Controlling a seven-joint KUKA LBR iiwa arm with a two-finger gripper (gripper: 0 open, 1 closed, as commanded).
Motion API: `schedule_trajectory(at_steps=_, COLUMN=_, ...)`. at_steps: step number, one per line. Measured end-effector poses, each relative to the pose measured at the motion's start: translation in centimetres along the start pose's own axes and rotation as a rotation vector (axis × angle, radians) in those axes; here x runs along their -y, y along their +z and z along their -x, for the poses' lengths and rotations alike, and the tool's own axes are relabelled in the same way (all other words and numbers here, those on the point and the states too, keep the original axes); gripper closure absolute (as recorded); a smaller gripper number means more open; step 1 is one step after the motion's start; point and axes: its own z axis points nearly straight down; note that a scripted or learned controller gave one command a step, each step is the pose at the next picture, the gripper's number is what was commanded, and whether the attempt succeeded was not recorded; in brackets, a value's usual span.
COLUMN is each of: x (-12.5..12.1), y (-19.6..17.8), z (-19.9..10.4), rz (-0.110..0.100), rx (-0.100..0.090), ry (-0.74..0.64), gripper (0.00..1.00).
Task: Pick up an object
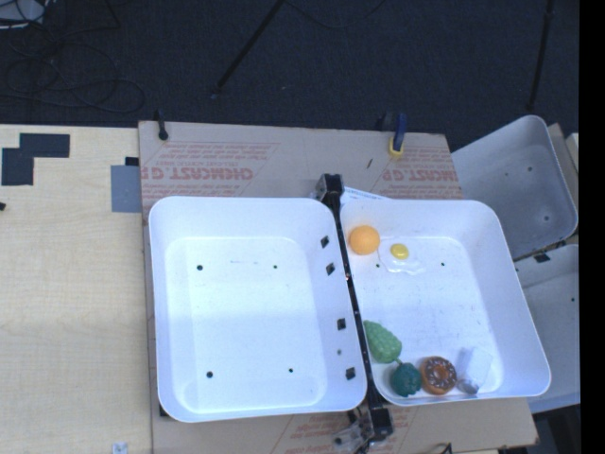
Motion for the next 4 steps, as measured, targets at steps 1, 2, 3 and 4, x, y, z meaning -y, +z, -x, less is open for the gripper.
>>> schedule_trajectory(at_steps=1, x=-3.7, y=0.0, z=-3.3, rz=0.002, rx=0.001, ry=-0.005, gripper=1.0)
schedule_trajectory(at_steps=2, x=0.1, y=0.0, z=0.0, rz=0.0, rx=0.0, ry=0.001, gripper=1.0)
schedule_trajectory(at_steps=3, x=-4.6, y=0.1, z=-3.6, rz=0.002, rx=0.0, ry=-0.007, gripper=1.0)
schedule_trajectory(at_steps=4, x=0.1, y=0.0, z=0.0, rz=0.0, rx=-0.001, ry=0.0, gripper=1.0)
